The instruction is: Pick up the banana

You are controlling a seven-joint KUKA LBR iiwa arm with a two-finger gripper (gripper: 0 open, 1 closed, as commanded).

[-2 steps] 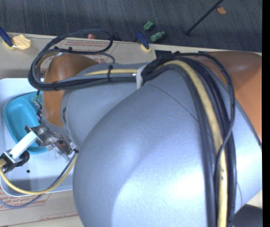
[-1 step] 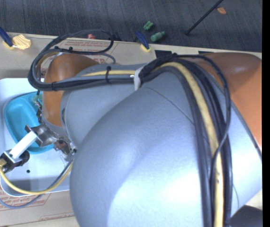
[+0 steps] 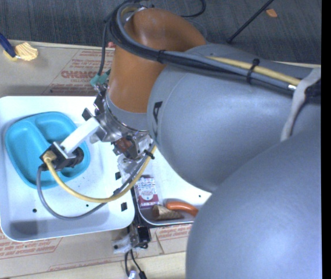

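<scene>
The left bin point(image 3: 14, 214) has the most free room. Its white floor is bare from 4 to 7 o'clock, so a hand could go down there. A blue dish point(image 3: 29, 141) fills it from 9 to 11 o'clock. The gripper point(image 3: 129, 154) hangs at 3 o'clock, by the wall between the bins. The big grey arm point(image 3: 229, 138) covers most of the right bin point(image 3: 153, 221). In its open corner at 7 o'clock, a small packet point(image 3: 147, 192), an orange thing point(image 3: 182, 205) and a brown thing point(image 3: 166, 214) lie close together.
</scene>
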